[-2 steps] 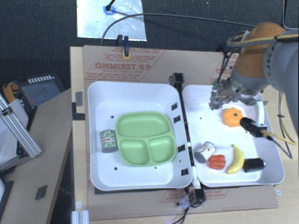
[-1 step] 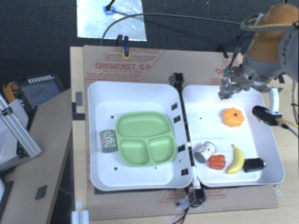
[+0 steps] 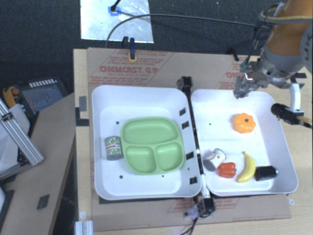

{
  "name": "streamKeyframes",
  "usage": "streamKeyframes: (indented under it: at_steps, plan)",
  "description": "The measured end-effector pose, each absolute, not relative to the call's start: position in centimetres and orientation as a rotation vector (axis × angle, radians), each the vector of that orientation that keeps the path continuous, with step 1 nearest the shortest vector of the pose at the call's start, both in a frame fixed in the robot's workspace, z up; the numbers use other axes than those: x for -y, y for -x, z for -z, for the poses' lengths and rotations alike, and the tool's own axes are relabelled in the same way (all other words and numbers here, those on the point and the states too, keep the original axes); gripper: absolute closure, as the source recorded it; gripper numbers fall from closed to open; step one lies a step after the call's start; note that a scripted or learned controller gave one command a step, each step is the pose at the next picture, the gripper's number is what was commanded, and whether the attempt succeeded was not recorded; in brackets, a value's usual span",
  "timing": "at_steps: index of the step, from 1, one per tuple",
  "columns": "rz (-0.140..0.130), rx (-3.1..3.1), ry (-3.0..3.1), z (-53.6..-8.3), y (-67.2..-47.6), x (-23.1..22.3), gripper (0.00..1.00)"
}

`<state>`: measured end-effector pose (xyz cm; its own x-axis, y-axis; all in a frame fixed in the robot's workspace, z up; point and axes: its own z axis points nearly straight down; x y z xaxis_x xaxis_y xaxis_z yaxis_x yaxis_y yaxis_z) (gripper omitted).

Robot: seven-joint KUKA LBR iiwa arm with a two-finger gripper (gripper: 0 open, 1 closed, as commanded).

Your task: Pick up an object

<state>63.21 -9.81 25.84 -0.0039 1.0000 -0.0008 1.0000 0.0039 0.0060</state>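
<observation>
The right bin [image 3: 274, 131] holds a small orange pumpkin [image 3: 244, 123], a yellow banana [image 3: 247, 167], a red pepper [image 3: 226, 170], a black block [image 3: 265, 172] and a white and grey piece [image 3: 213, 157]. My gripper [image 3: 241, 91] hangs over the back edge of that bin, up and slightly left of the pumpkin, with nothing seen in it. The arm's orange band [image 3: 293, 28] sits above it at the top right.
In the left bin [image 3: 102, 111] lie a green divided plate [image 3: 150, 145] and a small can [image 3: 113, 147] by the plate's left side. A black divider [image 3: 190, 131] runs between the bins. Cables cross the bench behind the bins.
</observation>
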Motion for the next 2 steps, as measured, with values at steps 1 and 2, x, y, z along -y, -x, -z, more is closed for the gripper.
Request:
streamKeyframes:
  at_steps: [1,2]
  plan:
    - [-0.003,-2.230,-2.212,-25.5,-63.1,5.4,1.00]
    - [-0.006,-2.232,-2.209,-25.9,-64.2,-0.3,1.00]
